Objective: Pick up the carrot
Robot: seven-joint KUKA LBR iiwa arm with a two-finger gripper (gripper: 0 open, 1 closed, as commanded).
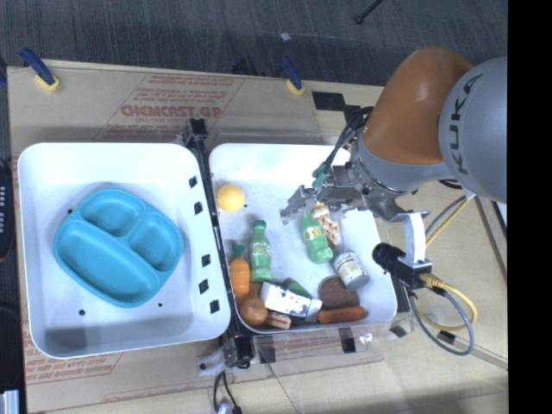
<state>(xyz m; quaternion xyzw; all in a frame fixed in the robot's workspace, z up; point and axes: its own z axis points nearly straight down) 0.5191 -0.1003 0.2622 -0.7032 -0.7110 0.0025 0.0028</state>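
The tool (317, 198) hangs low over the right bin (285, 160), just above a green bottle (316, 238), though whether it is open or closed on anything I cannot tell from this angle. The carrot (240, 274) lies untouched by the bin's left wall, tucked beside a second green bottle (260, 252) and well apart from the tool. Over in the left bin (52, 166) sits a blue divided tray (119, 245).

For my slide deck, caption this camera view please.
KUKA arm's gripper hovers over the right bin of toy groceries; carrot lies by its left wall.
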